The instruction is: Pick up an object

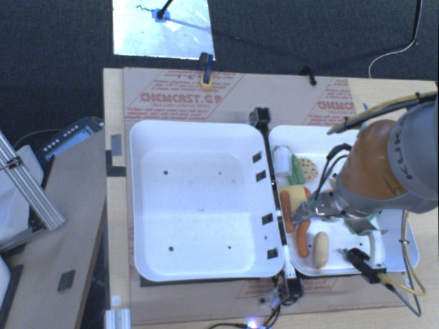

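The right bin holds several small items along its left side: a white bottle-like piece, a green item, a tan speckled round piece, a yellow block, an orange carrot-like stick and a beige potato-like lump. My gripper hangs low over the yellow block and the orange stick, under the orange-banded wrist. The arm hides the bin's middle and right part.
The left bin lies beside it, with a row of black clips on the shared divider. Both bins rest on a cardboard sheet. A yellow-and-blue clamp sits at the board's far edge.
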`<action>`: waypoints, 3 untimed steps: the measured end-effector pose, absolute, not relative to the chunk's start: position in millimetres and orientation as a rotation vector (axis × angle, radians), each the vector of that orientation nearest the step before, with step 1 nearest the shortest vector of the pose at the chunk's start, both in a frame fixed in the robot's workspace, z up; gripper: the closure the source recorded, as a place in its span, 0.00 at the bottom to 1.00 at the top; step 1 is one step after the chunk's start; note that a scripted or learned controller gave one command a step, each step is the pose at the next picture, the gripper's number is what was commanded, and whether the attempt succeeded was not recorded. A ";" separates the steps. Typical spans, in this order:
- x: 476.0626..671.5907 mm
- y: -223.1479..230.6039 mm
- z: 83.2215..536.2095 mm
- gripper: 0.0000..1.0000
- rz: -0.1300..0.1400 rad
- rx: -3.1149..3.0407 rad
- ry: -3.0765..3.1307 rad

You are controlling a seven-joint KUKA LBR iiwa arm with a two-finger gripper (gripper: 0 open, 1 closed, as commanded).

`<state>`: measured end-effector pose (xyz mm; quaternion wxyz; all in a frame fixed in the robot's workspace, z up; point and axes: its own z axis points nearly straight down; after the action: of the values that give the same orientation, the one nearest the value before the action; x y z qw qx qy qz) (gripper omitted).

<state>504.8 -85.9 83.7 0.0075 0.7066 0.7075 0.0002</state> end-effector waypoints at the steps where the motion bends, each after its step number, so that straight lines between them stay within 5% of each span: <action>1: 503.8 -86.2 95.7 1.00 0.003 2.216 2.219; 2: 577.5 -61.8 190.8 1.00 0.016 2.203 2.224; 3: 673.5 -54.1 210.8 1.00 0.013 2.205 2.223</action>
<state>673.5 -54.1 210.8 0.0052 0.7041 0.7101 0.0041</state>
